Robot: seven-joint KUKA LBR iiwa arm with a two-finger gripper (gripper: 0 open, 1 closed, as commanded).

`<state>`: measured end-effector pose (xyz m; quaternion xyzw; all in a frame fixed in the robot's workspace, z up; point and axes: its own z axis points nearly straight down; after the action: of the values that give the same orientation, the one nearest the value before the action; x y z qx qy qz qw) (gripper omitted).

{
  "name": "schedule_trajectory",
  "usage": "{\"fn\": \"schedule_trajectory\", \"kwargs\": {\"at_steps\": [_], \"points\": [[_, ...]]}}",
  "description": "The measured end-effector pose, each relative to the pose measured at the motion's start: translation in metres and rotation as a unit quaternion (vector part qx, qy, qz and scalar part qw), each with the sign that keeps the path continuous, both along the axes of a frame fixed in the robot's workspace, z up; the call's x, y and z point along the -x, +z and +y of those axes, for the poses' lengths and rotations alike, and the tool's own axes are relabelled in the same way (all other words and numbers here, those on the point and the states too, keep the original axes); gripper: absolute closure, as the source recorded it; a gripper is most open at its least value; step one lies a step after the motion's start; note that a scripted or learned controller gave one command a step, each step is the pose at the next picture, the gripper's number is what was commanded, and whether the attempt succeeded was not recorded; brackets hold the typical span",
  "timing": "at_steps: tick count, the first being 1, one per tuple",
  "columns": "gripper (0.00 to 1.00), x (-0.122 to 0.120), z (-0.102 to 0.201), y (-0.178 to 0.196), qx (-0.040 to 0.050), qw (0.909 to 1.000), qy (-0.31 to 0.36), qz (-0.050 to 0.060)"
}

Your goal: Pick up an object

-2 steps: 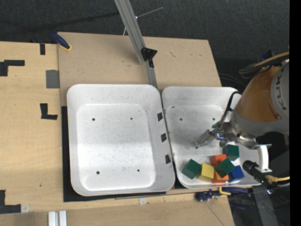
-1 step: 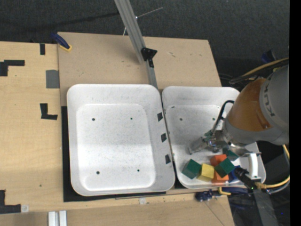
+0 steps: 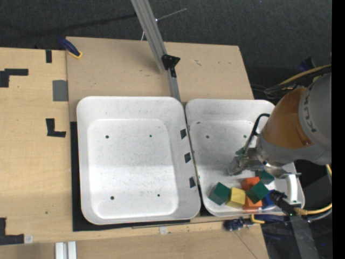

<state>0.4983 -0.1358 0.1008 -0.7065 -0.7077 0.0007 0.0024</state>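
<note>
Blocks, one green point(image 3: 219, 192), one yellow point(image 3: 237, 196), one orange point(image 3: 249, 183), sit together in the right bin's point(image 3: 215, 115) near corner. Just above them hangs the pincer point(image 3: 241, 163); whether it is open, I cannot tell.

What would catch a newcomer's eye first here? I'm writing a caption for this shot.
The cluster of colored blocks in the near corner of the right bin. Next, the grey arm with its orange band reaching in from the right, its tool low over the bin just above that cluster.
</note>
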Motion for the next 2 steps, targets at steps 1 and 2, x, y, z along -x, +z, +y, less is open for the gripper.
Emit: {"fn": "schedule_trajectory", "kwargs": {"at_steps": [1, 2], "points": [[1.0, 0.005, -0.007, 0.057, 0.0017, 1.0, -0.001, -0.004], [1.0, 0.003, -0.006, 0.109, 0.0017, 1.0, 0.0, -0.004]]}}
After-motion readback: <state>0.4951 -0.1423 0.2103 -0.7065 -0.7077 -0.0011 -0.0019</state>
